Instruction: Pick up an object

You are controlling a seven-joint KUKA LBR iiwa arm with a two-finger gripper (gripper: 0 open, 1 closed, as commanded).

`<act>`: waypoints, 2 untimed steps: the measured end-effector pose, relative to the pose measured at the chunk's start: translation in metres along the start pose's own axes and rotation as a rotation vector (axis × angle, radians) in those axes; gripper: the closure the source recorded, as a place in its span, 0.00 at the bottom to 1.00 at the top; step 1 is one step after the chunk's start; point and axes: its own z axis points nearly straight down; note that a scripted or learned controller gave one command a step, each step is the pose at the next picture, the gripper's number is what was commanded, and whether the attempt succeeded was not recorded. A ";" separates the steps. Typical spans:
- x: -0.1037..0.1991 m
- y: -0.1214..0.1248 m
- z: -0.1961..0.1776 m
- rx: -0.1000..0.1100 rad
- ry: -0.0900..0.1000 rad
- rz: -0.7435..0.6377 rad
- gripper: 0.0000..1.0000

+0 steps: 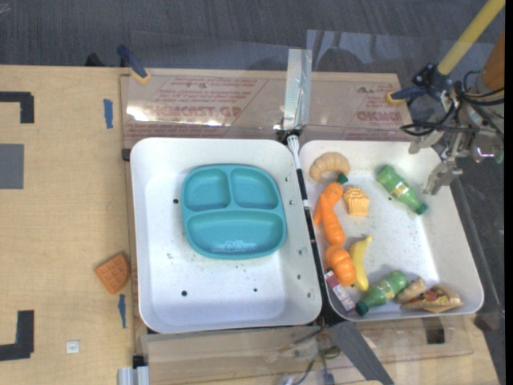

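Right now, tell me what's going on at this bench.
A robot arm reaches in from the right, its pincer above the far right edge of the right bin, with nothing seen in it. That bin holds toy food: a green bottle nearest the pincer, a croissant, a carrot, a banana and more. The left bin holds a teal divided plate. Nothing has been picked up yet.

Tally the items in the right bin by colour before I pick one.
Green: 2, bottle and bottle
Orange: 2, carrot and carrot
Yellow: 2, banana and waffle piece
Tan: 2, croissant and pizza slice
Total: 8
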 end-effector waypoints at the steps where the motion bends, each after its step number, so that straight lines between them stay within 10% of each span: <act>1: -0.015 -0.005 0.103 0.004 -0.012 -0.015 0.00; 2: 0.009 0.066 0.120 0.000 -0.010 -0.001 0.00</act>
